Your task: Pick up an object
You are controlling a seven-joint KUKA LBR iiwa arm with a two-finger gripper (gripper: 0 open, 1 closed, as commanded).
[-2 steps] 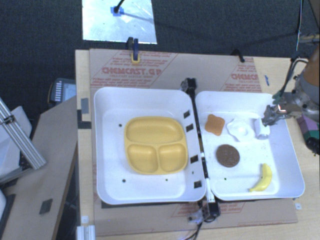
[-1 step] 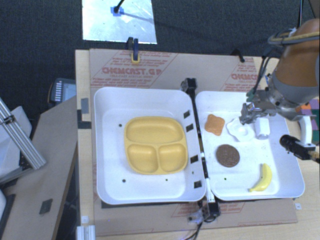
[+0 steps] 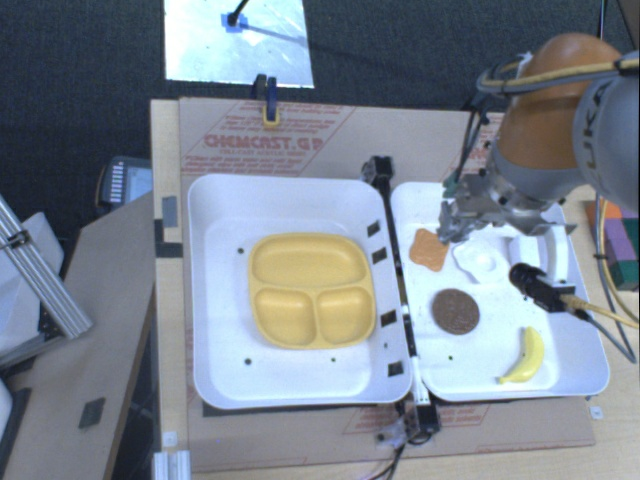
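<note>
My gripper (image 3: 452, 226) hangs low over the back part of the right bin (image 3: 590, 368). Just below and left of it lies a flat orange piece (image 3: 429, 250), close to its tip. A small white lumpy object (image 3: 478, 261) rests just right of the orange piece, under the wrist. Nearer the front sit a round brown disc (image 3: 455, 311) and a yellow banana (image 3: 526, 356). Nothing is seen between the gripper's tips.
The left bin (image 3: 215, 268) holds a yellow three-compartment tray (image 3: 305, 288). A black divider with clips (image 3: 392, 268) runs between the bins. The arm's orange and grey body (image 3: 550, 98) looms over the right bin's back corner.
</note>
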